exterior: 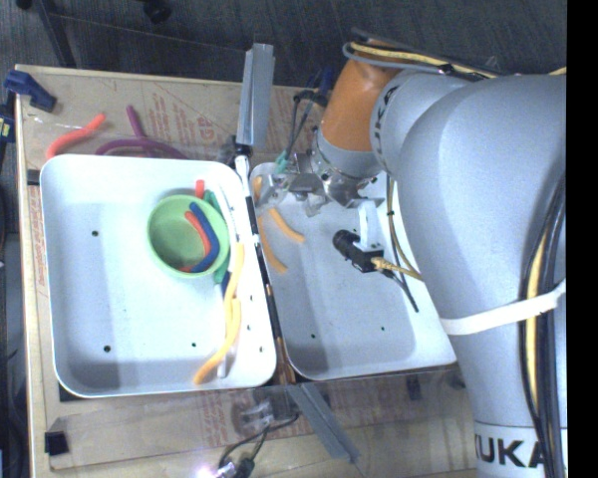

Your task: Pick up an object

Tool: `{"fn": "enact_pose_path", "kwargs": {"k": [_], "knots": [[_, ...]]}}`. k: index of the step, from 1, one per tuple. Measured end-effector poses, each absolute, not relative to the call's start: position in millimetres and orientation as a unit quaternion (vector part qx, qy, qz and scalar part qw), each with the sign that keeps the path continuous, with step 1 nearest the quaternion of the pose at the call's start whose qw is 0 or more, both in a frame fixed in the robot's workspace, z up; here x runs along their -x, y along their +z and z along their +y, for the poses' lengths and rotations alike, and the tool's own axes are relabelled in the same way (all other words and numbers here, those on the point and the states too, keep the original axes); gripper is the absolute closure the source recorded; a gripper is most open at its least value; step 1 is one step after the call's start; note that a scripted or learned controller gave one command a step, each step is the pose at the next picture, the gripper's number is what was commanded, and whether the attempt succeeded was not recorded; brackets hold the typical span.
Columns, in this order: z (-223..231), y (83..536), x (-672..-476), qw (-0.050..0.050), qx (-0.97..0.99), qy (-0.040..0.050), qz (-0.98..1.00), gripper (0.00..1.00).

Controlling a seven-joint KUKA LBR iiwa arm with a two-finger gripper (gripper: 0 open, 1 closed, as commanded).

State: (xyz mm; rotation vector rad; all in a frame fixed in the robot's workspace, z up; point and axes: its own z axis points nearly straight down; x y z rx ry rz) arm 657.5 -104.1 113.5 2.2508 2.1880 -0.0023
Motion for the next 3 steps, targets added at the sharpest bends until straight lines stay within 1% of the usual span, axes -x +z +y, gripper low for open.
{"fn": "enact_pose_path", "kwargs": {"k": [1, 2, 3], "knots": [[-108.7, 99.7, -635.4, 0.012, -0.646, -0.0019, 0.764, 0.00], [-104.3, 108.8, -635.4, 0.008, -0.643, -0.0008, 0.765, 1.00], [-108.5, 109.7, -635.6, 0.011, -0.645, -0.0024, 0.764, 0.00]]}}
